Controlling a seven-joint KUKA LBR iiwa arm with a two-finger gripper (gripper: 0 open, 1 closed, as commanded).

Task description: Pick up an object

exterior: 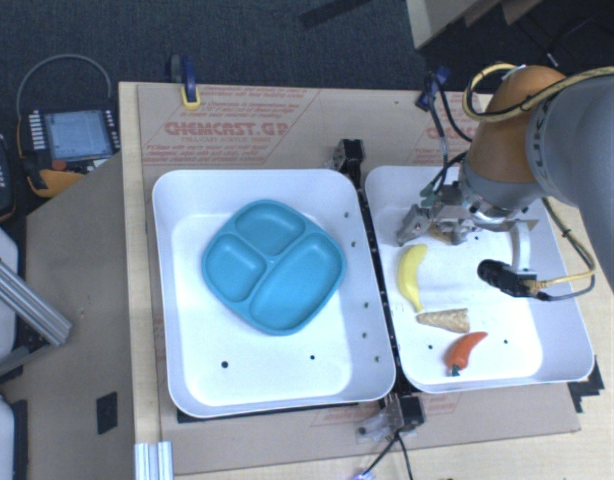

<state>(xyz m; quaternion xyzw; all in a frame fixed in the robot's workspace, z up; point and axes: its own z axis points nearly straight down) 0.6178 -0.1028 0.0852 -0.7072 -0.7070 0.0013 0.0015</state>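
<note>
While the gripper (424, 224) hangs low at about 11 o'clock in the right bin (557, 353), I read this as the approach step, nothing grabbed yet. Fingers look spread, w/ nothing between them. Closest target is the banana (413, 276), just beside the tips toward 6 o'clock; a tan wedge (445, 319) and a red pepper (465, 350) lie further that way. Left bin (177, 268) has a blue divided plate (274, 266). Next move, imo: shift toward 6, straddle the banana, drop, close.

I see a blue divided plate (274, 266) in the left white bin (177, 298), and a handheld pendant (75, 134) beside the surface (137, 128).
</note>
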